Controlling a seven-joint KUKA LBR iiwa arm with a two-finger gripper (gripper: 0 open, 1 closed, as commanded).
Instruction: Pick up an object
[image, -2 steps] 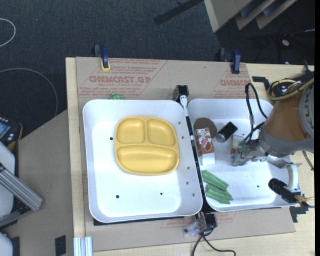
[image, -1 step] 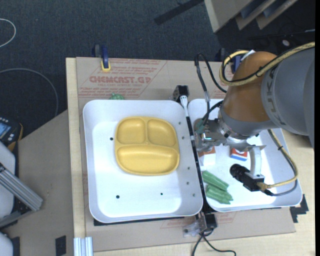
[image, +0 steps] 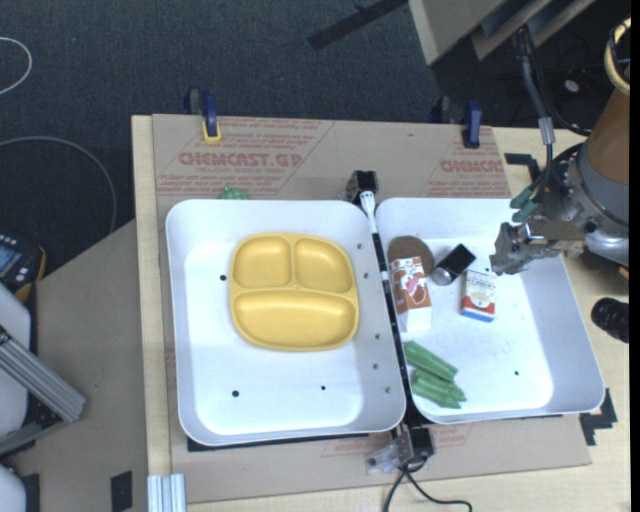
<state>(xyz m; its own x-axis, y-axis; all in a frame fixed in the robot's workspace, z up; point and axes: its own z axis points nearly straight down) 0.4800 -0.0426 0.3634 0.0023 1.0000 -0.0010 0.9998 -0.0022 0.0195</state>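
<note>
Hovering over the right bin (image: 560, 340), upper right area — end effector (image: 508, 258) above the bin floor, nothing visibly between its tips; whether it is apart or together cannot be told. Just left of it: small orange-and-white carton (image: 479, 296), black block (image: 455, 262), brown round piece (image: 407, 250), red-and-white carton (image: 411, 292) by the bin's left wall. Green pods (image: 435, 375) lie lower down. Left bin (image: 200, 360) holds a yellow divided plate (image: 293, 292).

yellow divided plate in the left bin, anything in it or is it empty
Empty. All three compartments of the yellow divided plate show bare yellow; it sits flat in the left bin.
</note>
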